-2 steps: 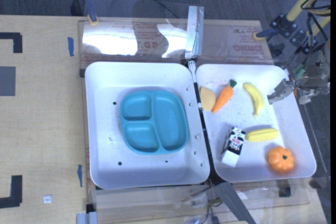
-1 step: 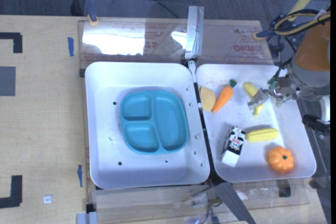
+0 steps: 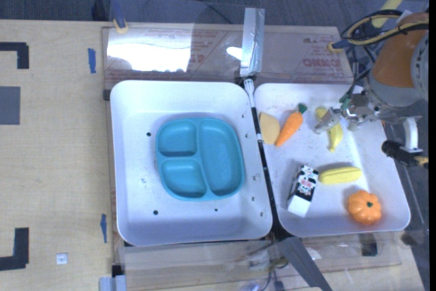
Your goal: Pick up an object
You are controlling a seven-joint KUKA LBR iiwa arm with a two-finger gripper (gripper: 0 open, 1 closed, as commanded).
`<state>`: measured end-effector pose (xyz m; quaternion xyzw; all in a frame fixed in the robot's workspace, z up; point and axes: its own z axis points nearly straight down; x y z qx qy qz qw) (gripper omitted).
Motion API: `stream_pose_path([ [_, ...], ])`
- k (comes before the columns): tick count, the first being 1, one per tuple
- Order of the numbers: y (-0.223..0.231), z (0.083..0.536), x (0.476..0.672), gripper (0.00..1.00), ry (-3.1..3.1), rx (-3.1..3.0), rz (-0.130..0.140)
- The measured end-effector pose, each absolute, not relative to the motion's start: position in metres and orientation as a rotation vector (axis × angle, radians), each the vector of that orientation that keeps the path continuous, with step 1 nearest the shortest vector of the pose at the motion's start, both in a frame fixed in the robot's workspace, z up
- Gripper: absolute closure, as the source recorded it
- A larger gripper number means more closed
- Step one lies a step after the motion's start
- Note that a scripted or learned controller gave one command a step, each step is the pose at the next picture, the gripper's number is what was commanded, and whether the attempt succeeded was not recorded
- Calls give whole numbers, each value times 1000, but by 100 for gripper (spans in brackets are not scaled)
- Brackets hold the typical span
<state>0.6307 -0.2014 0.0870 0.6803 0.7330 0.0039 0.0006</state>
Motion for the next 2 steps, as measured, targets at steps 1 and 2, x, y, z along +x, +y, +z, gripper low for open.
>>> stream_pose_path([
  [1, -202, 99, 632, 100, 2298, 2130, 11],
  [2, -156, 173, 614, 100, 2099, 2328, 8],
])
